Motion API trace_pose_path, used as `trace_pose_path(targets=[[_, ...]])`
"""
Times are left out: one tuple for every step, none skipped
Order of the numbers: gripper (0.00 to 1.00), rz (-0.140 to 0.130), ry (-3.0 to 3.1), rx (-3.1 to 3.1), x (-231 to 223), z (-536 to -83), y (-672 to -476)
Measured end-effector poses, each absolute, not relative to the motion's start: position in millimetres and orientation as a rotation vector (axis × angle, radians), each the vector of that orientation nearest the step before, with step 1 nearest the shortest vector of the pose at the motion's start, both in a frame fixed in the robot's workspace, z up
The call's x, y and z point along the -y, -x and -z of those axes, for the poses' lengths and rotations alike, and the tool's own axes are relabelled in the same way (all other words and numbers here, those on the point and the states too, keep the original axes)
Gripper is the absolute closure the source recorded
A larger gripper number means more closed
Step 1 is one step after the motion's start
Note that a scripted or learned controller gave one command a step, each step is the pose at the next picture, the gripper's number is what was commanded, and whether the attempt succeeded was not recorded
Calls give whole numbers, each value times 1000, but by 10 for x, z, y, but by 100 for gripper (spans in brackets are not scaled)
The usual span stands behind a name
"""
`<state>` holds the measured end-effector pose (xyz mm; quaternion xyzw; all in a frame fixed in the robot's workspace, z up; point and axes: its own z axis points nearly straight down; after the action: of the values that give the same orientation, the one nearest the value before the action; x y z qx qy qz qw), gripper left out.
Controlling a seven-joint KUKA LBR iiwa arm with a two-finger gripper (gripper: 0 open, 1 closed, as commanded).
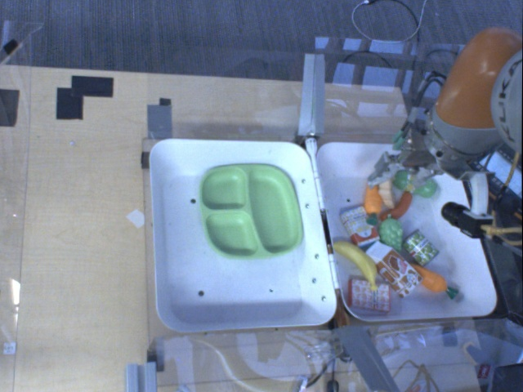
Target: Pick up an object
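My gripper (402, 170) hangs over the back of the right bin (482, 300), under the grey wrist and the orange band. Its fingers (382, 170) stand spread, open, and I see nothing held between them. Just below lie a green round toy (425, 189), an orange piece (373, 198) and a red sausage-shaped toy (399, 207). Further forward lie a small printed pack (354, 219), a green knobbly toy (391, 233), a green box (420, 247), a banana (357, 260), a brown carton (398, 272), a carrot (433, 282) and a red pack (369, 295).
The left bin (176, 300) holds a green three-compartment plate (249, 209). A metal divider (310, 104) runs back from between the bins. A black fitting (462, 217) and cables sit at the right bin's right rim.
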<state>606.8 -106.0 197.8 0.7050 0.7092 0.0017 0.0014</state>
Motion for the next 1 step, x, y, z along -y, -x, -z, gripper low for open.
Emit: trace_pose_path(targets=[[0, -7, -1927, -2475, 361, -1861, -6266]])
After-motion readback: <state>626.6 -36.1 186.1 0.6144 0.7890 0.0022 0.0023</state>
